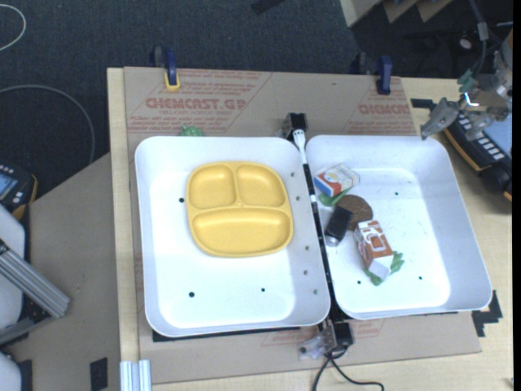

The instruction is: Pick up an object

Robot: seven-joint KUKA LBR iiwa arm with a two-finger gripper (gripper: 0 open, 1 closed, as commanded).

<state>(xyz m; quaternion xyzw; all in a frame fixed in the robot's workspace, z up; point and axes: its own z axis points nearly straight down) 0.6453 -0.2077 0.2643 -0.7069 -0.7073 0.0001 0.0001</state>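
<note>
The right bin (431, 243) holds several small objects near its left side. A small white box with red, blue and green print (335, 179) lies furthest back. In front of it sit a brown round piece (356, 208) and a black block (337, 225). An orange and white carton (374, 245) lies nearer the front, with a green scrap (384, 269) at its lower end. My gripper (446, 114) hangs at the upper right, outside the right bin's far right corner and well away from all the objects. Nothing is seen in it.
The left bin (163, 251) holds a yellow divided plate (239, 208). A black bar (308, 177) runs along the seam between the bins. Clamps (170, 67) (384, 75) pin the cardboard backing at the far edge. Dark equipment (484, 141) sits at the right.
</note>
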